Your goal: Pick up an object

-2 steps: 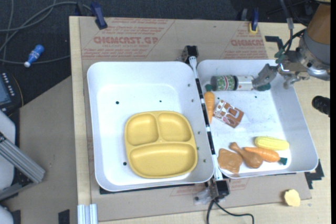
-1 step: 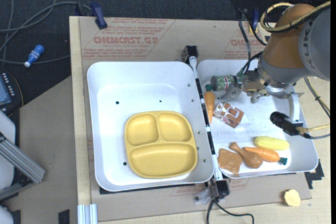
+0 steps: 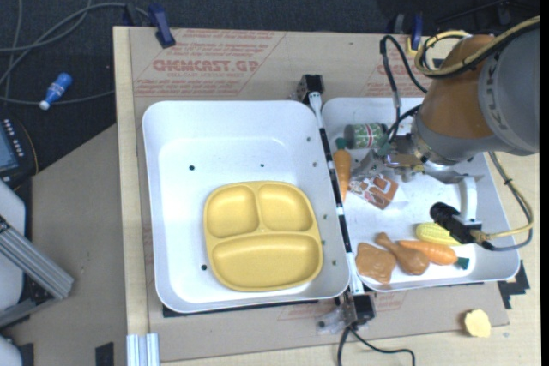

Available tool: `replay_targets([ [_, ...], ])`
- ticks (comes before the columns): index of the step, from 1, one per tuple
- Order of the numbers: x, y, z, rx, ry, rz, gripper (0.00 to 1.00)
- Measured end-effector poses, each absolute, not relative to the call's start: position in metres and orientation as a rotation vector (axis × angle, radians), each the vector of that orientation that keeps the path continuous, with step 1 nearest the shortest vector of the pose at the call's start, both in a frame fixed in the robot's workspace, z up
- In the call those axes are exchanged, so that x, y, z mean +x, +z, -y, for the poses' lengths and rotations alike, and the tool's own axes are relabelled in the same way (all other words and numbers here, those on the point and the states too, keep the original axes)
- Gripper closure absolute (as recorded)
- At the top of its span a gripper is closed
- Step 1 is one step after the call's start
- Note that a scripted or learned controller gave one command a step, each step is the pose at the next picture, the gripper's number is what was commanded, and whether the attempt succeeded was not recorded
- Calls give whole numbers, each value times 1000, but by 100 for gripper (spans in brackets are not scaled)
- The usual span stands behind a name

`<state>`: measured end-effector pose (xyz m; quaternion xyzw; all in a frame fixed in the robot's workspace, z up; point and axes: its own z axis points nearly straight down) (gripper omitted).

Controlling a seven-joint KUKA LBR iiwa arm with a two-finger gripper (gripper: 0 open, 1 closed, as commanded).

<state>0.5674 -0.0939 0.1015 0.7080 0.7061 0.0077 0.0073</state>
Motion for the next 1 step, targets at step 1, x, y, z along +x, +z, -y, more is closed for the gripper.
replay_targets([
  [1,563,99,95,2202,43,-2199,0],
])
